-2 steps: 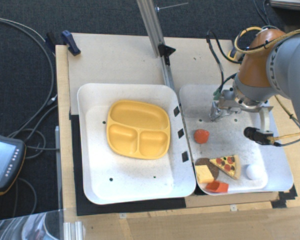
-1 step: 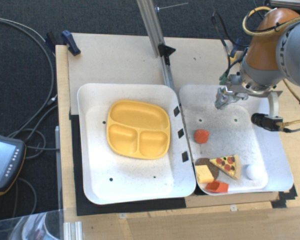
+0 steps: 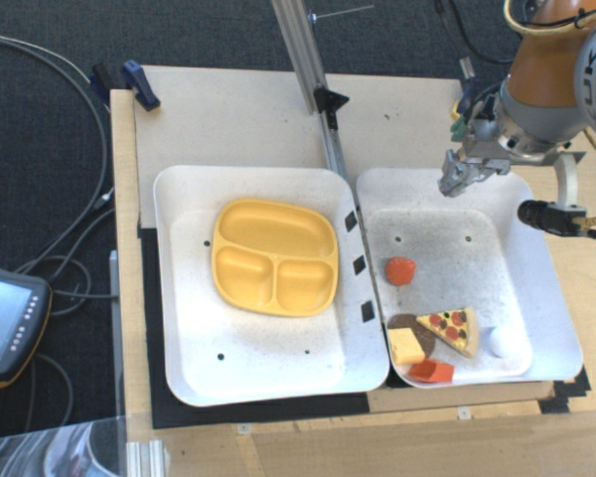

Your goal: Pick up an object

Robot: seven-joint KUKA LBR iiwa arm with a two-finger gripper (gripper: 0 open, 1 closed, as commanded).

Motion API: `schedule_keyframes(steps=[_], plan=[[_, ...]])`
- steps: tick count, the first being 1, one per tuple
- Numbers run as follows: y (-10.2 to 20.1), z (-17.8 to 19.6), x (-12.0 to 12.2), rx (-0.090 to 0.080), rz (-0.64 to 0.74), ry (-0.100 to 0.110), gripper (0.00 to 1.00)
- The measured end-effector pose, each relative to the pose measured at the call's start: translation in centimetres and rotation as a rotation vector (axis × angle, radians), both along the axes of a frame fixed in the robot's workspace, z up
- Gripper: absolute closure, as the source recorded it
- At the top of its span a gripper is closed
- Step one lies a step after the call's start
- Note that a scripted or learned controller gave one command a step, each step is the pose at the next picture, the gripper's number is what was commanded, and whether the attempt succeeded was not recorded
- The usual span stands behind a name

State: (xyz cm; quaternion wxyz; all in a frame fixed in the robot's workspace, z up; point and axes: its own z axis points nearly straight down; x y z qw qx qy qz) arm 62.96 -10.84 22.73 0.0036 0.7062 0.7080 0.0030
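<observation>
The arm [image 3: 556, 58] is being cut off at the top right edge, so only its orange band and grey wrist are showing. Its gripper [image 3: 461, 177] is small and dark against the bin rim, and whether it is open or closed cannot be told. A brown piece [image 3: 409, 322] is lying partly hidden under the cheese and pizza, too obscured to identify. A white object [image 3: 503, 342] is blending into the bin's near right corner and is hard to make out.

The left bin [image 3: 179, 266] is holding a yellow divided plate [image 3: 275, 257], lying flat near its middle. The right bin [image 3: 536, 266] is holding an orange ball [image 3: 400, 270] near its left wall, well apart from the gripper. Toward the near edge a pizza slice [image 3: 452, 330], a cheese block [image 3: 405, 346] and a red piece [image 3: 432, 371] are clustering close together.

The gripper is hanging over the right bin's far rim, pointing down, with nothing visible in it.
</observation>
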Motion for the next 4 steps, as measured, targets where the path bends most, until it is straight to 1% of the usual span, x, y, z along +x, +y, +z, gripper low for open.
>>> schedule_keyframes(steps=[1,2,3,4], plan=[[0.0,1.9,0.1,0.0,-0.001,0.004,1.0],[6.0,2.7,0.4,0.003,0.005,0.005,1.0],[11.2,2.4,-0.1,0.004,0.004,0.011,1.0],[16.9,0.9,-0.5,0.003,0.004,0.015,1.0]])
